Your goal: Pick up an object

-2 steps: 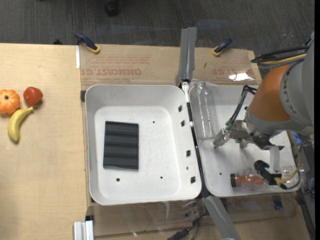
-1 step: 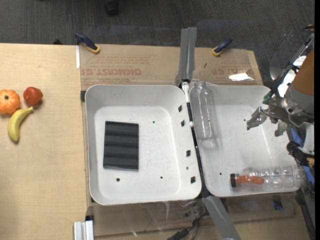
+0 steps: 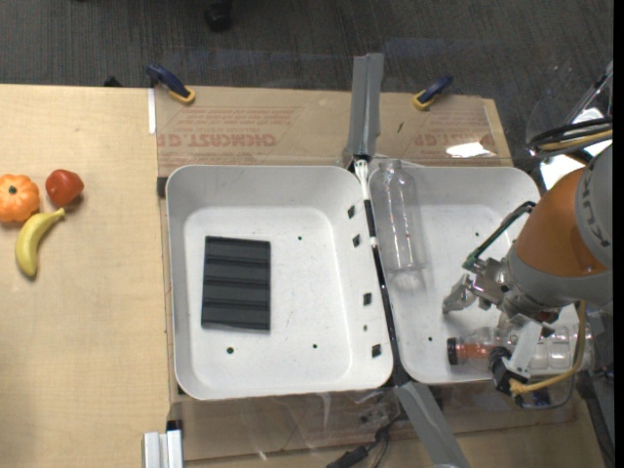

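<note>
The gripper (image 3: 490, 347) was low in the right bin (image 3: 444, 224), at a small clear bottle (image 3: 471, 350) with a dark cap near the front wall. Whether it pinched the bottle could not be told. A larger clear bottle (image 3: 398, 224) lay along the bin's left side. A black ribbed block (image 3: 236, 283) lay in the left bin (image 3: 268, 364).

One fixed camera looks down from above the bench at a slant; it stands far enough off to take in both bins whole, the left bin (image 3: 261, 281) and the right bin (image 3: 444, 271) side by side at mid-frame; beyond them, at the top, lie cardboard (image 3: 292, 130) and dark carpet (image 3: 292, 18); a wooden table (image 3: 78, 339) fills the left; the arm (image 3: 561, 237) enters from the right edge.
</note>
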You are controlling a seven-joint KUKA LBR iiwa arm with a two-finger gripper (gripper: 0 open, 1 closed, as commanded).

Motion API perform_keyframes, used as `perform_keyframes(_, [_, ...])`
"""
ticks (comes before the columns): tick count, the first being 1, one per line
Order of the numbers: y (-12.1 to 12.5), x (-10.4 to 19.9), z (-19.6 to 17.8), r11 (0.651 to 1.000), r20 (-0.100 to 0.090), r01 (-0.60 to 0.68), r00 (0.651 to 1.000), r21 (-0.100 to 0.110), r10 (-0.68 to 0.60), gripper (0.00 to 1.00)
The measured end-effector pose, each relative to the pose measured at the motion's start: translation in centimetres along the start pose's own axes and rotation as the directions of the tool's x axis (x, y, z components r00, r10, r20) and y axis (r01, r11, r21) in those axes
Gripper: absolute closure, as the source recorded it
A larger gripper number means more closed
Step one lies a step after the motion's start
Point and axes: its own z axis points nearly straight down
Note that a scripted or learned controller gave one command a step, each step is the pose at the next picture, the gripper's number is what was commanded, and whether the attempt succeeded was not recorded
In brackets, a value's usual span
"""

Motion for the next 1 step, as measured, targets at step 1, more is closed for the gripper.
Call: perform_keyframes(1, [2.04,-3.14,-16.97,0.976,0.001,-0.218,0.976,-0.003,0.218,0.00])
